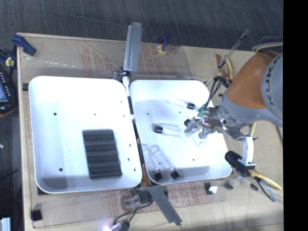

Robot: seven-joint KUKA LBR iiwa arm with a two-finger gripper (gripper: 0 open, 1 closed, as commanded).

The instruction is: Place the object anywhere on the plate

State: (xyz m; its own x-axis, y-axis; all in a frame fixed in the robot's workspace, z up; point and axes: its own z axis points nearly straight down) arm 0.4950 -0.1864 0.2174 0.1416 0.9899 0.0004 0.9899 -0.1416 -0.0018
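Camera view looks down on the gripper (196,126) low inside the right bin (211,170), reaching in from the bin's arm-side wall. Its tip is a blur of metal against the white floor, so I cannot tell whether it is open, closed, or gripping anything. Nearest to it is a clear vial with a black cap (164,129), lying on its side just beyond the gripper tip, on the side away from the arm. A second capped vial (182,103) lies near the tip toward the bin's far wall. A pair of vials (162,166) lies further off toward the near wall, caps pointing at the rim. The dark ribbed plate (101,153) lies flat in the left bin (43,88), well apart from the gripper and across the divide between the bins. By my judgement the task is at the pick stage: no vial is on the plate, and nothing can be seen carried. The next move calls for a secure hold on one vial, most likely the nearest. These are round, clear and lying flat, so they may roll or slip. Then comes a lift high enough to clear both inner rims, a carry over to the plate, and a release above its ribs.
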